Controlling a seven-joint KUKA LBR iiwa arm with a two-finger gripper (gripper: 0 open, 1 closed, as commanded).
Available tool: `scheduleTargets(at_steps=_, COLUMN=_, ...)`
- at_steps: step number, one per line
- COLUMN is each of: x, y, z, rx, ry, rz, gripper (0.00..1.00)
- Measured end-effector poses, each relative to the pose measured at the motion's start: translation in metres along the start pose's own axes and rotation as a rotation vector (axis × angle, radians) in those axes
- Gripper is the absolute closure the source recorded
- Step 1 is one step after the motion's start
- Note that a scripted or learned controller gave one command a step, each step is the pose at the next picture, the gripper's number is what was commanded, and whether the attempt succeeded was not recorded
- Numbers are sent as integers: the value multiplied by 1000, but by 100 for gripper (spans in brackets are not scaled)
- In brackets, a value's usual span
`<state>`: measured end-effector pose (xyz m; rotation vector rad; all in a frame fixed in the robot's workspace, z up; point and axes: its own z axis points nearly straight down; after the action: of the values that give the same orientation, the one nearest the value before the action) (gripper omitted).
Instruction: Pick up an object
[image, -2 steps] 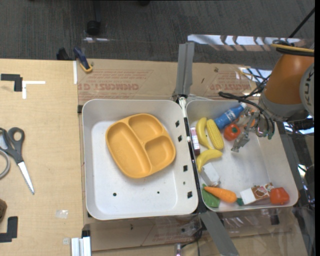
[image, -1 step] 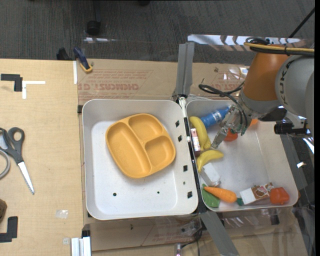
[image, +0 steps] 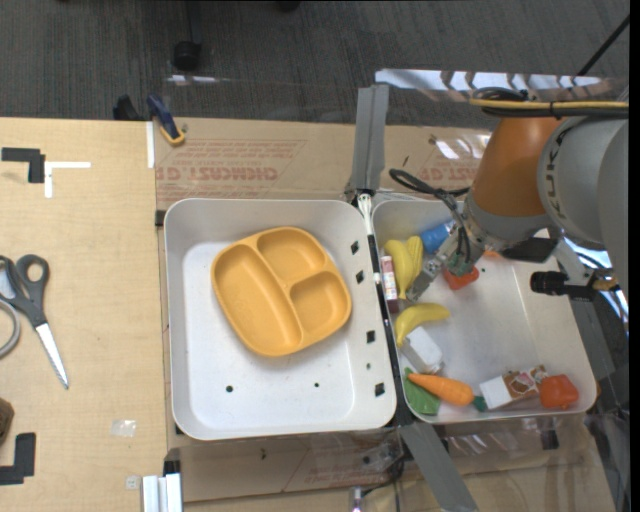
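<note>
The right bin (image: 560, 330) holds several small items. Two yellow bananas (image: 405, 262) (image: 420, 316) lie near its left wall, with a blue piece (image: 435, 238) behind them. My gripper (image: 445, 270) is low in the back left of this bin, just right of the upper banana. A small red object (image: 463, 279) sits right at the gripper's lower side; whether it is gripped I cannot tell. An orange carrot (image: 441, 388) and a green piece (image: 421, 402) lie at the front left.
The left bin (image: 190, 330) holds a yellow divided plate (image: 281, 290). A white block (image: 425, 348), another white block (image: 496, 392), a brown item (image: 522, 381) and an orange-red item (image: 559, 392) lie in the right bin. Scissors (image: 38, 315) rest on the bench at left.
</note>
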<state>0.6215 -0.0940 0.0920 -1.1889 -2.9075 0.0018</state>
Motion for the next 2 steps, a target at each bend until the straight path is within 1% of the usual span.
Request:
scheduleTargets(at_steps=1, x=-1, y=0, z=-10, rx=-1, ry=-3, rz=-3, gripper=100)
scheduleTargets(at_steps=2, x=7, y=-14, z=0, rx=-1, ry=0, rz=72, gripper=100)
